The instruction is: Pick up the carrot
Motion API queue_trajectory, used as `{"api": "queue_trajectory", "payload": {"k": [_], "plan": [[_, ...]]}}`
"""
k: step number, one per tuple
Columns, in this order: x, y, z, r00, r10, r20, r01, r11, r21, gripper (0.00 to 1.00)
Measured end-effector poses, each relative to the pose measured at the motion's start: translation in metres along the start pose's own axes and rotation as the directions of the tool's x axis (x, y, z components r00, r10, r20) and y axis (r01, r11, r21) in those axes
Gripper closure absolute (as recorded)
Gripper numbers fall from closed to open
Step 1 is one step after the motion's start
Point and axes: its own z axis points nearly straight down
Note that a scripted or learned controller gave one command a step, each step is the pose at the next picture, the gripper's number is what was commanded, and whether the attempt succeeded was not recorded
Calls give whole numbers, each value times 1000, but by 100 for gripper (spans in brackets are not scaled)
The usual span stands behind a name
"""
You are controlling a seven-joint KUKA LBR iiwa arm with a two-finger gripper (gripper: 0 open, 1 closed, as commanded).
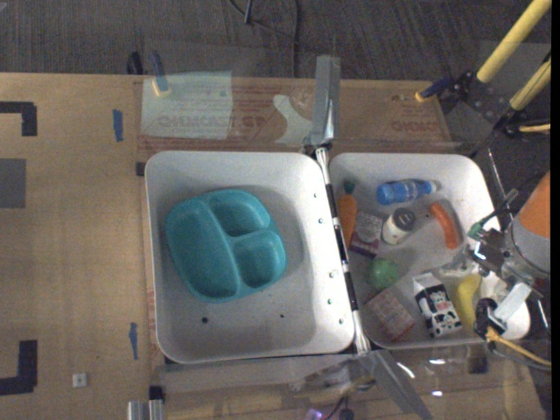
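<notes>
The carrot point(347, 218), orange with a small green top, lies along the left wall of the right bin point(411, 160), its length running front to back. The gripper point(486, 265) hangs over that bin's right edge, below the arm's orange band point(540, 206). It is well to the right of the carrot, and several objects lie between them. A yellow banana point(465, 297) and a white carton point(437, 305) lie just beside the gripper.
The right bin also holds a blue bottle point(405, 190), a white bottle with a dark cap point(399, 226), an orange-red piece point(445, 225), a green ball point(382, 273) and a brown packet point(389, 313). A teal divided plate point(226, 243) sits in the left bin point(175, 322).
</notes>
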Motion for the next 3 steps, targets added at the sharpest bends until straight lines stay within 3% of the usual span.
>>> {"api": "queue_trajectory", "payload": {"k": [1,2,3], "plan": [[6,-3,-88,1000,-25,0,25,1000,-4,0],[-5,4,3,985,173,-5,-172,985,12,0],[-6,5,-7,985,171,-1,-171,985,7,100]]}}
